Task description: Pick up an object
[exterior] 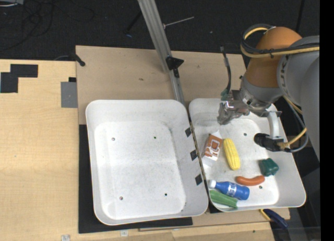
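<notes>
1. Wooden bench (pixel 42 146) bears two white bins; left bin (pixel 138 159) offers bare floor.
2. Right bin (pixel 292 190): carton (pixel 213 146), corn cob (pixel 231 153), sausage (pixel 250 180), blue bottle (pixel 231 189), green pod (pixel 223 199), and dark green block (pixel 269 167) crowd the near half.
3. Gripper (pixel 227 112) hangs above the far end, apart from all objects; jaw state cannot be told.

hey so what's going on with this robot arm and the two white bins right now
A grey robot arm with an orange band reaches in from the right, its pincer over the back of the right bin, with nothing visibly in it. Toward the front of that bin lie an orange-and-white packet, a toy corn cob, a dark green piece, an orange sausage-shaped toy, a blue bottle and a green item. No object has been lifted yet.
</notes>
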Robot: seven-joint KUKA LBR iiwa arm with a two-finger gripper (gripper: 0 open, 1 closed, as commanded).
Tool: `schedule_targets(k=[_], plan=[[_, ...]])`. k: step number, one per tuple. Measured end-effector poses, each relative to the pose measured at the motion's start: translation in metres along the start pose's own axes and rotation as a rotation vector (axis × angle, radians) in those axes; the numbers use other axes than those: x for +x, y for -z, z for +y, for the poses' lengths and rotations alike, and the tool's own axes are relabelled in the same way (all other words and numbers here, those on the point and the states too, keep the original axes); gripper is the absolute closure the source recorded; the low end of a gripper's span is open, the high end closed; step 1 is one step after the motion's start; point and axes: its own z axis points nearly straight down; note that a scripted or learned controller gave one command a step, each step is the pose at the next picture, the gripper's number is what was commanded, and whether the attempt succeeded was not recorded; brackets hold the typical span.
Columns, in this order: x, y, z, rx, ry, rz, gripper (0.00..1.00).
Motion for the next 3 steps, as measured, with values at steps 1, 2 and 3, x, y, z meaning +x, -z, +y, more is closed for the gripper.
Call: schedule_targets(k=[1, 2, 3], plan=[[0.0, 0.064, 0.002, -0.001, 0.004, 0.0, 1.0], [-0.001, 0.09, 0.003, 0.002, 0.005, 0.0, 1.0], [0.055, 0.079, 0.001, 0.007, 0.008, 0.003, 1.0]])
